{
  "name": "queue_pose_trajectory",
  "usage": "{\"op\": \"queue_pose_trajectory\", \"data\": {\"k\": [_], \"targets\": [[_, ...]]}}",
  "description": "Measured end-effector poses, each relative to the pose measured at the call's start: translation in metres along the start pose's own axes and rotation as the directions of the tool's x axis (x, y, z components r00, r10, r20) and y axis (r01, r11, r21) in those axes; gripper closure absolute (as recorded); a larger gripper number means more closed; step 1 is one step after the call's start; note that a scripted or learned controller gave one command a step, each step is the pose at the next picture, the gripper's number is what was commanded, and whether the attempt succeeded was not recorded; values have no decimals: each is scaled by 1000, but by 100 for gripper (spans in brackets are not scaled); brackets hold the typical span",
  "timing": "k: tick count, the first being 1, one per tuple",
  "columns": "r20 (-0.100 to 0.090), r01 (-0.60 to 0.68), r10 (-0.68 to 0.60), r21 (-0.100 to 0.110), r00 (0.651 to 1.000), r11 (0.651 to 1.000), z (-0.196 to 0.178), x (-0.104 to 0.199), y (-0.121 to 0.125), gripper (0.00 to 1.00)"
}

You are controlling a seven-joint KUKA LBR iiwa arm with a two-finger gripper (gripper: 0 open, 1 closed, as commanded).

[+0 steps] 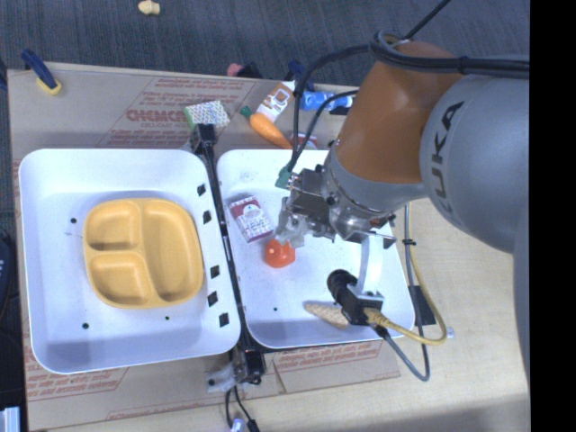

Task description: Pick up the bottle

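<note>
Jaws: cannot tell whether apart or together. Gripper hung low in right bin beside red lump, seemingly off target. Likeliest bottle lying beyond far rim, well apart, unheld.

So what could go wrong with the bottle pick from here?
1. The gripper hangs close above the red cap-like piece and red packet; it may close on the wrong one.
2. The orange-and-white bottle-like item lies outside the right bin, on the cardboard behind it, so a descent here would likely miss it.
</note>
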State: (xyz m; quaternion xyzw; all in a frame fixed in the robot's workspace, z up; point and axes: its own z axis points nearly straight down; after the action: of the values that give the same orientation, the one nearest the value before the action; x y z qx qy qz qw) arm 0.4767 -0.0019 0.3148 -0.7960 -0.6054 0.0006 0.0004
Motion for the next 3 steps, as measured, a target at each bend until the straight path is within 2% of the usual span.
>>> {"op": "queue_pose_trajectory", "data": {"k": [1, 2, 3], "targets": [[1, -73, 73, 6, 997, 997, 123, -1, -1, 100], [0, 108, -108, 6, 994, 994, 124, 47, -14, 100], [0, 423, -423, 0, 906, 906, 7, 10, -3, 100]]}}
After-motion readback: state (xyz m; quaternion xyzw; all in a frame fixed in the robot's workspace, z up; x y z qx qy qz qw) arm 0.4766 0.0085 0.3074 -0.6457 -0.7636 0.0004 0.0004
